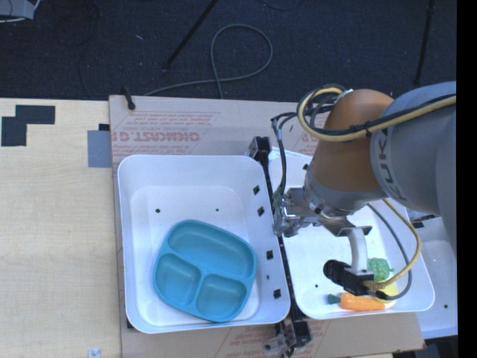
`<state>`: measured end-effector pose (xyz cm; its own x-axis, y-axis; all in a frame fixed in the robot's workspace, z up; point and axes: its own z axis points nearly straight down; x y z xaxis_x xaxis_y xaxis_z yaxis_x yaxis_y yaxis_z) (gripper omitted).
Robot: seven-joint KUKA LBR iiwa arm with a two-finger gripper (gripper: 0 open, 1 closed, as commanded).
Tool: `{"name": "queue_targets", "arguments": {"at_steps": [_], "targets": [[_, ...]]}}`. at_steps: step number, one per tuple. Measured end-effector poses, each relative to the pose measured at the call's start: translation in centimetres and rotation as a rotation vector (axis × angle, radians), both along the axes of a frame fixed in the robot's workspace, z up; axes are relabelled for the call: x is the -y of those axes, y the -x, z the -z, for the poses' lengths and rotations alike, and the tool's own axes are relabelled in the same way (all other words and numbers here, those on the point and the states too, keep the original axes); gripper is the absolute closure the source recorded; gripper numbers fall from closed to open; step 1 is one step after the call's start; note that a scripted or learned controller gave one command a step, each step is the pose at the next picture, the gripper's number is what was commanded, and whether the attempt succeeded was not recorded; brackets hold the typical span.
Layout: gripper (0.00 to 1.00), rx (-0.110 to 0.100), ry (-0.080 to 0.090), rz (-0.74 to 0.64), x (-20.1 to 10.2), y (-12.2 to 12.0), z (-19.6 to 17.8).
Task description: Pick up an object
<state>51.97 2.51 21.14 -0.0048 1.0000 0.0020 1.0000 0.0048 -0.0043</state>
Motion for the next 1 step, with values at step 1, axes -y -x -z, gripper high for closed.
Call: {"name": "queue_targets", "arguments": {"at_steps": [1], "targets": [[1.0, -0.001, 0.001, 0.002, -4.9, 0.25, 0.53]]}}
